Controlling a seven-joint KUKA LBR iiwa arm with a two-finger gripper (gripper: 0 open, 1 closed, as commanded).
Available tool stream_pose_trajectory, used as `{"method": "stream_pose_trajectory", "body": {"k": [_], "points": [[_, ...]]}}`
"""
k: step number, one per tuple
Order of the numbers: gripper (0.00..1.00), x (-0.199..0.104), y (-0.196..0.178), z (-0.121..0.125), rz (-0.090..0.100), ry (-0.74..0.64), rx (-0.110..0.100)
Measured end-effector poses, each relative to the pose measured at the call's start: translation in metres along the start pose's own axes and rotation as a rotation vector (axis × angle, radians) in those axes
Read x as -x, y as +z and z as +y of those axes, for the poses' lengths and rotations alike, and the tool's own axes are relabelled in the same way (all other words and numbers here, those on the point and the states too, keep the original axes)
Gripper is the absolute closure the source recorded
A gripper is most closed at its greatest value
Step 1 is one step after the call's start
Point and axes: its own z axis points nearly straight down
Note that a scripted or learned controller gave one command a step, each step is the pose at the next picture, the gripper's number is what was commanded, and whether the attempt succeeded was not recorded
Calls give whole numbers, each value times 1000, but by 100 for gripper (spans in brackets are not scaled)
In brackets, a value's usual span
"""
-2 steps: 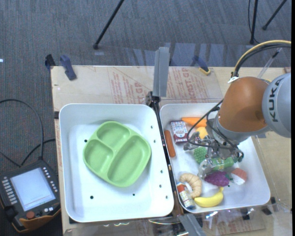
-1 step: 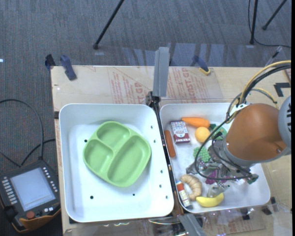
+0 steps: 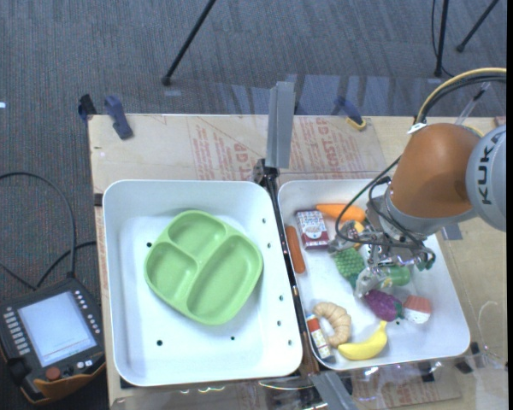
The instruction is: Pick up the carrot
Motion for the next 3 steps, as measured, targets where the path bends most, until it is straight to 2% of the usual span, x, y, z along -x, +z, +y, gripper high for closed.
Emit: {"method": "stream_pose_trajectory", "body": {"k": [1, 2, 3], "points": [[0, 49, 0, -34, 0, 177, 0], [0, 49, 0, -34, -1, 177, 0], [100, 49, -8, -34, -1, 179, 2]]}}
